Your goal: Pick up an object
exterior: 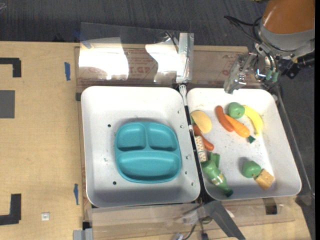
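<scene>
My gripper point(235, 83) hangs over the back rim of the right bin point(287, 181), near its far middle, with nothing visibly in it. Below it in that bin lie a green apple point(235, 109), a yellow banana point(254, 119), an orange carrot point(239, 126) and a red chili point(220, 116). A pale yellow potato shape point(201, 120) rests by the left wall. Toward the front are a green leafy toy point(214, 169), a green pepper point(249, 168) and a tan block point(265, 179).
The left bin point(95, 109) holds a teal divided plate point(147, 151). A clear plastic sheet and a taped metal strip point(184, 56) stand behind the bins. Wooden bench top point(35, 134) spreads to the left. The arm's orange band point(290, 9) is at top right.
</scene>
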`<state>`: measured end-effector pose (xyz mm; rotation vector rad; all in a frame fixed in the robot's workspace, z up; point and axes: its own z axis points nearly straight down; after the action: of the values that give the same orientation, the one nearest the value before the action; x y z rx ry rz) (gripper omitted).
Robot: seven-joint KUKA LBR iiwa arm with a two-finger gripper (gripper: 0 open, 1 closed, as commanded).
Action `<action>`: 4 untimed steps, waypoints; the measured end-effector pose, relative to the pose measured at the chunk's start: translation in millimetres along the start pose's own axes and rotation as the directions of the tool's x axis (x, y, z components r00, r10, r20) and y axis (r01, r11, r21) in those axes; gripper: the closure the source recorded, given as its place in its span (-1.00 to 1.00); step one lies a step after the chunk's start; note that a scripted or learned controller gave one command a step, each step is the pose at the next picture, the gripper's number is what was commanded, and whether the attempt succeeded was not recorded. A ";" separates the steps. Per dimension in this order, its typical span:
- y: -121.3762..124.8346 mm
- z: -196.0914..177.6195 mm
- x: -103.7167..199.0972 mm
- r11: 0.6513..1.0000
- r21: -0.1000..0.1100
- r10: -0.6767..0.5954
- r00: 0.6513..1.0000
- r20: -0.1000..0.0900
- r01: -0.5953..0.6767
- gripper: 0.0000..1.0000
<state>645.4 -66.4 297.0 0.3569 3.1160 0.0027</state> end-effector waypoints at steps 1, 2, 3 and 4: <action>51.4 78.7 16.2 1.000 0.001 0.019 1.000 -0.008 -0.019 1.00; 94.4 32.4 6.5 0.994 -0.002 0.106 0.994 0.005 -0.106 1.00; 94.7 21.4 5.2 0.994 -0.003 0.105 0.994 0.012 -0.105 1.00; 159.6 13.7 36.2 0.998 -0.003 0.059 0.998 0.003 -0.059 1.00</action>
<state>646.3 97.3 283.6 0.4482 3.1007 0.0068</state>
